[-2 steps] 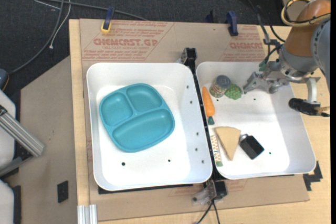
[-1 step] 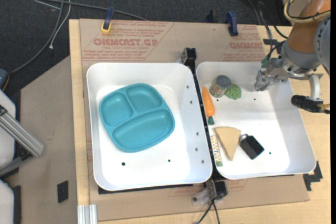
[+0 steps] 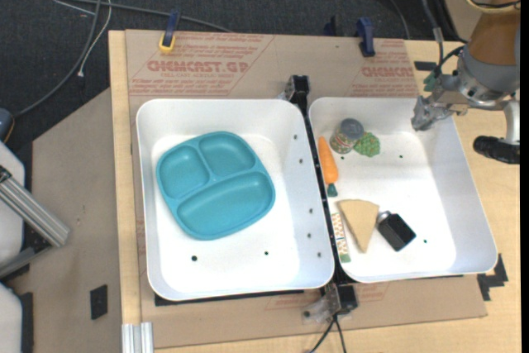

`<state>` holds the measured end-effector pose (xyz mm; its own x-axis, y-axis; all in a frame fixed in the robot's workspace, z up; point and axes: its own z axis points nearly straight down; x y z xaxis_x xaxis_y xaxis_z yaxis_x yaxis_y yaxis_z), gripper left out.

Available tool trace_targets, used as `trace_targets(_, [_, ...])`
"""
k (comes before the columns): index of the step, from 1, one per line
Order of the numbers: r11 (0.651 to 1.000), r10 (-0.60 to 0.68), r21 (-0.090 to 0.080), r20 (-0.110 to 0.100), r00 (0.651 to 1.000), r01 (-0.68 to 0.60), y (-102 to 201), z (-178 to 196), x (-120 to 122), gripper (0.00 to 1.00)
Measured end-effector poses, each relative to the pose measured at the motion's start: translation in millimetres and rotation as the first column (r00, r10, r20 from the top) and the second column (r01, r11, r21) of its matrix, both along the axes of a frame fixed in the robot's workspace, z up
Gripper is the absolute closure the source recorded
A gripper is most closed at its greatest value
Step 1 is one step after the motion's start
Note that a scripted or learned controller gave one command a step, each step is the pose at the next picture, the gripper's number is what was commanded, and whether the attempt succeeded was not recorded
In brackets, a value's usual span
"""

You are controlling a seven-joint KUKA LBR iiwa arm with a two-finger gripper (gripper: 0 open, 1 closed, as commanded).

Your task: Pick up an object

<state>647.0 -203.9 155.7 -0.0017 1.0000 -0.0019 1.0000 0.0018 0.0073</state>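
With its opening impossible to judge, the end effector [image 3: 423, 116] hovers at the right bin's [image 3: 463, 178] far rim; the broccoli [image 3: 368, 145] just left is nearest, needing a centred, vertical descent.

I see open floor in the right bin [image 3: 463, 178] at frame right; its items crowd its left side.

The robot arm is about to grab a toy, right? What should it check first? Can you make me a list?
1. Toys in reach in the right bin: ok.
2. Gripper above the bin's far right corner, touching no toy: ok.
3. Carrot hugs the left wall, hard to grab: not ok.
4. Tan wedge touches the black block: not ok.
5. Fingers open: cannot tell.
6. Blue plate out of the way, in the left bin: ok.
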Motion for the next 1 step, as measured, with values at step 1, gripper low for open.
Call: trace_targets(1, [1.0,0.0,-0.001,0.002,1.0,0.0,1.6,62.7,9.7,1.0])
